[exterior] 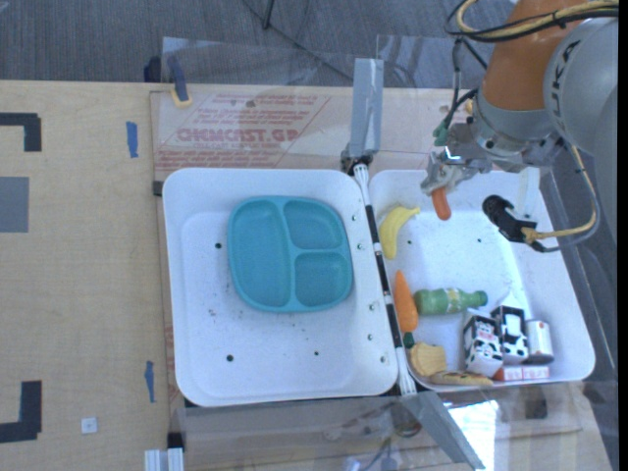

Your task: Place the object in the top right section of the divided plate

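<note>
A teal divided plate [290,253] lies in the left bin [196,292], with one large section on its left and two smaller ones on its right. My gripper [441,186] hangs over the far left part of the right bin [549,273]. A small orange-red piece [443,204], like a short sausage, sticks out below its fingers, which are shut on it. The gripper is well to the right of the plate.
In the right bin lie a yellow banana [394,228], a carrot [404,302], a green bottle [448,301], a cow-patterned carton [482,346], a small can [538,340] and a flat pastry [432,361]. A grey post [366,106] stands behind the bins.
</note>
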`<action>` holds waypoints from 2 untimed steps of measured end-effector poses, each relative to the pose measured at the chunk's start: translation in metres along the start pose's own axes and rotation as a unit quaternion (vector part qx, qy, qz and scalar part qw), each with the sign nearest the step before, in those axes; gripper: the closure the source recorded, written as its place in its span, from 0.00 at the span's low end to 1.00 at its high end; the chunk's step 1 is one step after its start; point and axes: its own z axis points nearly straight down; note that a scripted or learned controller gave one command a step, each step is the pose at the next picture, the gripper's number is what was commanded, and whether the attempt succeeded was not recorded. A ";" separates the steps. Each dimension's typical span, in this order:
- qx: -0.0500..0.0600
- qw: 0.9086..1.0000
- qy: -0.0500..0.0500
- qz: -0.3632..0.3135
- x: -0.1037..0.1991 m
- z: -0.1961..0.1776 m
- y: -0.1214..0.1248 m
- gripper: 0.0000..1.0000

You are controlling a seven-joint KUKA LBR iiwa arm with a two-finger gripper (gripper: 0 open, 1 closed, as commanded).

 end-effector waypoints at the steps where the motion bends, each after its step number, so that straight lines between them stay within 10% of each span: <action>1: -0.001 0.995 0.000 0.099 -0.016 -0.038 -0.005 1.00; 2: 0.002 0.992 0.001 0.129 0.056 0.001 -0.014 1.00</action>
